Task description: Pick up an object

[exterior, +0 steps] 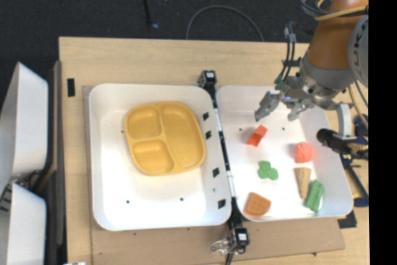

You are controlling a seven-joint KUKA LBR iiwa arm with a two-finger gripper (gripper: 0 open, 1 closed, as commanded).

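Note:
My gripper [279, 111] hangs over the back of the right bin [239, 102], fingers spread open with nothing between them. A small red block [257, 136] lies just below and left of the fingertips, apart from them. Farther forward in the same bin lie a green clover-shaped piece [267, 170], a pink-red lump [304, 152], a tan cone [303, 180], a green pod-shaped toy [314, 195] and an orange wedge [257, 204].
The left bin [105, 195] holds a yellow divided plate [165, 137]. A divider with black clips [218, 152] runs between the bins. White boxes [25, 127] stand off the bench's left edge.

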